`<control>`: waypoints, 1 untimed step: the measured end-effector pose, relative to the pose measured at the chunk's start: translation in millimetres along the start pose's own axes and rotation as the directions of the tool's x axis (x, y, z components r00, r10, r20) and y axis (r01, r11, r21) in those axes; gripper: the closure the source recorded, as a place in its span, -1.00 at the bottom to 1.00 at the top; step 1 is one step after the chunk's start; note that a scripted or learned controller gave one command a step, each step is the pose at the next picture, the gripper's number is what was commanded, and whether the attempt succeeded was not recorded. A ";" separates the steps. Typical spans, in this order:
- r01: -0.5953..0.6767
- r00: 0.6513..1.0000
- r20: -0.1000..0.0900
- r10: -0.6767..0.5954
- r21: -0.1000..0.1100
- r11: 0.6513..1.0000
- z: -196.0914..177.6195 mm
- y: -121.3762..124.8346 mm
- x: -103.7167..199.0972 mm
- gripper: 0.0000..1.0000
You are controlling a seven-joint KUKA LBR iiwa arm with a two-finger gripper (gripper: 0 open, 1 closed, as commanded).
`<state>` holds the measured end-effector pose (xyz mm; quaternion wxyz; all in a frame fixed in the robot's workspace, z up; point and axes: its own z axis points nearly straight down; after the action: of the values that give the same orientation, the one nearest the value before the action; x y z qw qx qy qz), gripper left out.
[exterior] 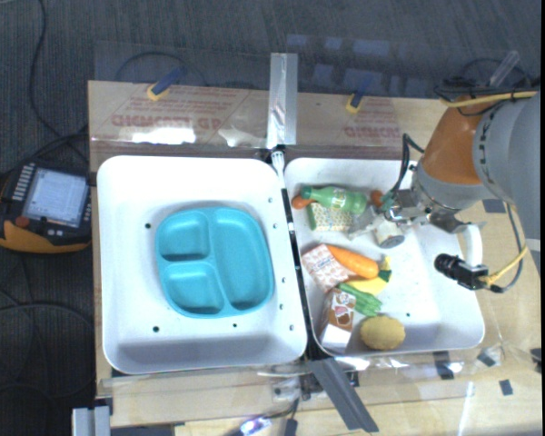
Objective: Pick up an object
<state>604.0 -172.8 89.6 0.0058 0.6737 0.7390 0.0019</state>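
Looking down at a slant on a wooden bench that bears two shallow white bins side by side. Nearest the camera, at the front edge of the right bin, sits one brown potato. Just beside it, to its left, stands one small carton with a brown and white printed face; its writing is too small to read. One green vegetable lies between them, touching a small yellow piece. Behind these lies one orange carrot, resting against one flat packet with a red pattern, also unreadable. Farther back lies one green bottle on its side with an orange cap, over a pale green checked packet.

The left bin holds one light blue plate with three compartments.

The gripper hangs over the back middle of the right bin, near the bottle's end; the grey arm with its orange band reaches in from the right. Whether it is open or closed, and whether it touches anything, cannot be told.

At the far edge, reddish lettering on the bench is washed out and unreadable. One handheld screen unit lies on the floor to the left.
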 end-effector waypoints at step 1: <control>0.001 1.000 -0.004 -0.001 -0.002 1.000 -10.7 1.4 1.7 1.00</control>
<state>605.1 -171.0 100.3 0.0049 0.6734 0.7392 0.0042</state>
